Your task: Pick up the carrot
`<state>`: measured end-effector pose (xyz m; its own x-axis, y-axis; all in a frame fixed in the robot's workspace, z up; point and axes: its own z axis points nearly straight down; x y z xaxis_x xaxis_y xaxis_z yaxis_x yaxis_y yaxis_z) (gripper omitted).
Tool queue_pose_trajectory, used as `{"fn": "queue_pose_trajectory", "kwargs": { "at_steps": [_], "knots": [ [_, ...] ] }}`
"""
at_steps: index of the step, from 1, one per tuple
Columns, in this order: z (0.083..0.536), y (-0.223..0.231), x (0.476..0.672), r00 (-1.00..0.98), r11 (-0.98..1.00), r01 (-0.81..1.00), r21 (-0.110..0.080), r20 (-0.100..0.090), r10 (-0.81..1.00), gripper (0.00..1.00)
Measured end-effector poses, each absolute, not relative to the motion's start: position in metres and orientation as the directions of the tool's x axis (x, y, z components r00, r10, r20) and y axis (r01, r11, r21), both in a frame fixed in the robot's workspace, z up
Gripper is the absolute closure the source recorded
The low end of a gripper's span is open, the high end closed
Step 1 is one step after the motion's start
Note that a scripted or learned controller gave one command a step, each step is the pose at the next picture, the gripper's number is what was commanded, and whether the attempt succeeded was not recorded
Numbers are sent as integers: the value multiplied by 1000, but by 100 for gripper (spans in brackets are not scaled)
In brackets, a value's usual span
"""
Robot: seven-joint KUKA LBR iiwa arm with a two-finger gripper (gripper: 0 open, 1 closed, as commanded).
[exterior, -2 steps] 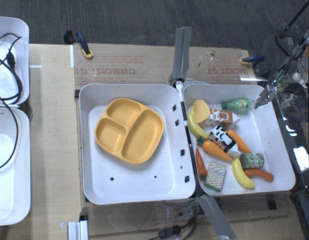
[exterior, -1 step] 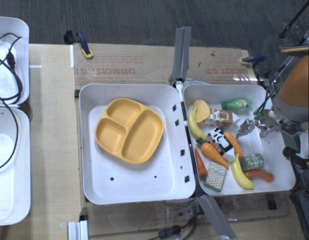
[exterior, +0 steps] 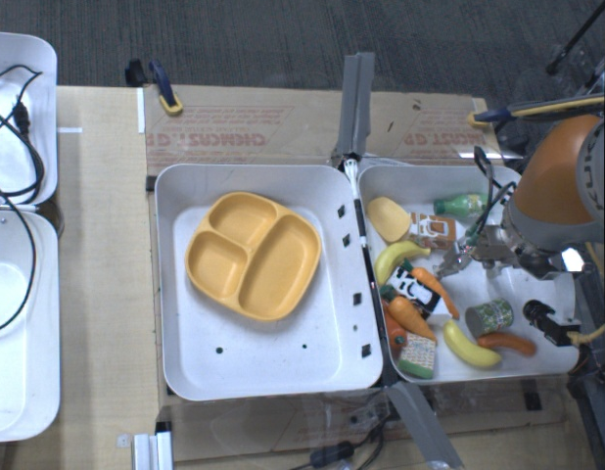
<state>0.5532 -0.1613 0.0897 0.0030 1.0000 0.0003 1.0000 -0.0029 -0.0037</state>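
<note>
Two shallow white bins sit side by side on a wooden bench, seen from above at a slant. The left bin (exterior: 185,292) holds a yellow divided plate (exterior: 252,254) with three compartments, lying a little toward ten o'clock of the bin's middle. The right bin (exterior: 537,360) is crowded with toy food. A carrot (exterior: 410,314) lies near the bin's left wall, slanting from ten o'clock down to four o'clock, its lower end touching a green and white box (exterior: 418,354). At two o'clock from it, a black and white card (exterior: 416,287) rests against a second small orange piece (exterior: 437,289). A yellow banana (exterior: 398,257) curves just above the card, and a pale potato-shaped piece (exterior: 388,217) lies at twelve o'clock of that. Another banana (exterior: 468,347) sits at four o'clock of the carrot, beside a green tin (exterior: 490,315) and another orange carrot-like piece (exterior: 508,342). The arm's gripper (exterior: 469,253) hangs over the bin's middle — at two o'clock from the carrot, apart from it — and whether it is released or clenched cannot be told here.
</note>
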Motion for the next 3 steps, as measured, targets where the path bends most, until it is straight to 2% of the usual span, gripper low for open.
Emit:
{"fn": "queue_pose_trajectory", "kwargs": {
  "at_steps": [1, 2, 3],
  "knots": [
    [89, -97, 529, 121, -121, 993, -6, 0, 993, 0],
    [88, -94, 476, 361, -361, 933, -8, -1, 933, 0],
    [94, -95, 477, 363, -363, 932, -12, -2, 932, 100]
  ]
}}
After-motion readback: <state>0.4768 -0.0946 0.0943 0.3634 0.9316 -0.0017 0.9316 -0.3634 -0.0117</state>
